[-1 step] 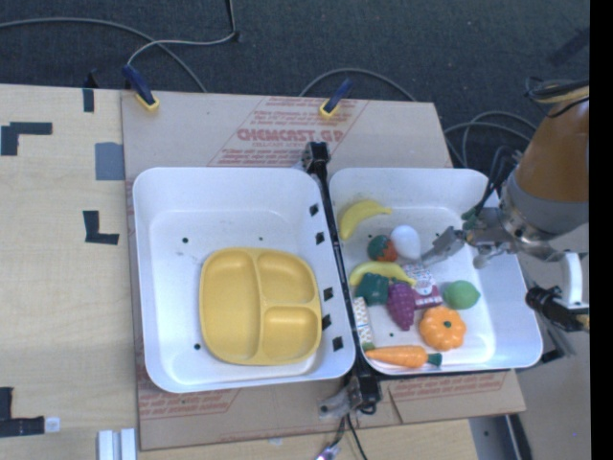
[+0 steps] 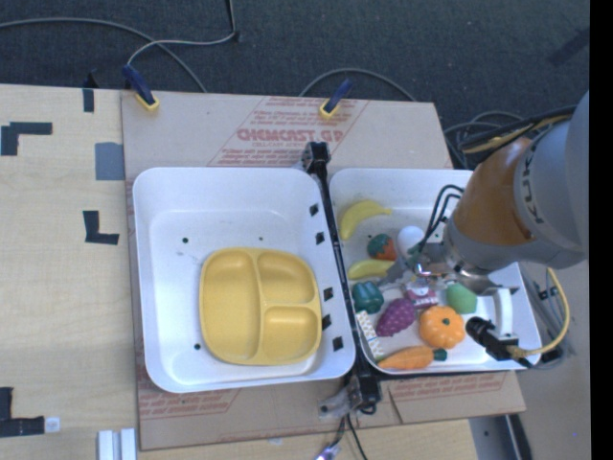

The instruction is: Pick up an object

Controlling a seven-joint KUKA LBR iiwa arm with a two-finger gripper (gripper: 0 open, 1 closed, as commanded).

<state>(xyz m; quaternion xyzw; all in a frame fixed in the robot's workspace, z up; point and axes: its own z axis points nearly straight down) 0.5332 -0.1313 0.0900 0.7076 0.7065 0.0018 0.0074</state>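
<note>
The right bin (image 2: pixel 436 182) holds several toy foods: a yellow banana (image 2: pixel 357 215), a red and green piece (image 2: pixel 382 247), a white ball (image 2: pixel 410 237), a teal piece (image 2: pixel 368 295), purple grapes (image 2: pixel 397 315), a small orange pumpkin (image 2: pixel 442 327), a green piece (image 2: pixel 462 299) and a carrot (image 2: pixel 410 357). My gripper (image 2: pixel 419 274) is low in this bin, just above the grapes and left of the green piece. Its metal fingers are among the toys, and their state is hidden.
The left bin (image 2: pixel 163 209) holds a yellow divided plate (image 2: pixel 259 305). A black divider clip (image 2: pixel 317 156) sits between the bins. The grey arm with its orange band (image 2: pixel 488 204) covers the right bin's far right side. Cables run along the back of the bench.
</note>
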